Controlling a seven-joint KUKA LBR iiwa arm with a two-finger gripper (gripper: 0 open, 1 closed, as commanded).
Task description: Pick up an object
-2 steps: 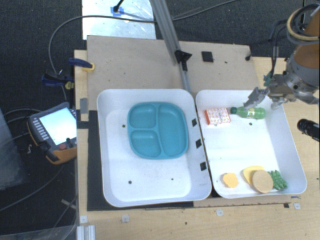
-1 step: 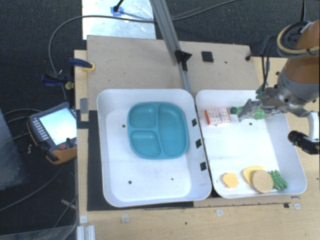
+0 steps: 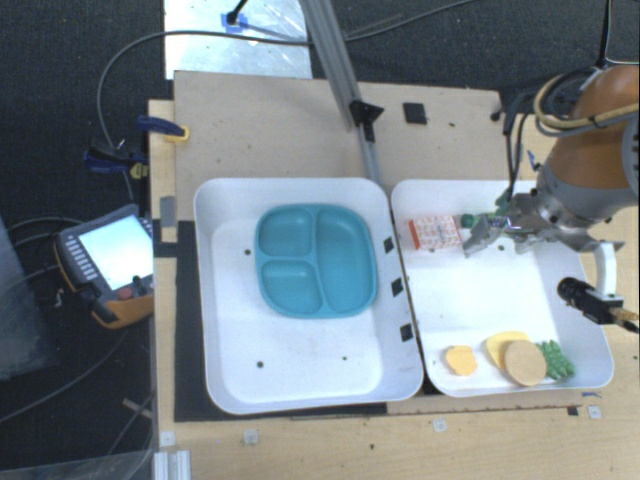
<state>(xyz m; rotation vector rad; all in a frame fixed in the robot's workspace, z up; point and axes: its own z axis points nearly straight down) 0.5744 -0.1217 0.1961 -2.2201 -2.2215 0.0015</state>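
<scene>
**Gripper low in the right bin, nothing lifted yet**

While the small red-and-white patterned packet (image 3: 434, 232) lies flat on the floor of the right bin (image 3: 480, 308), the gripper (image 3: 482, 232) sits just beside it, on the arm's side, with something green close against it. Whether it is released or clenched cannot be told from this angle, and nothing is plainly held. Nearer the camera from the gripper, well apart, lie a yellow piece (image 3: 460, 360), a tan disc (image 3: 524, 362) and a green sprig (image 3: 557, 361). Beyond the packet, the left bin (image 3: 230, 368) bears a blue divided plate (image 3: 315, 260). By my reading, the approach is done; closing and lifting remain.
</scene>
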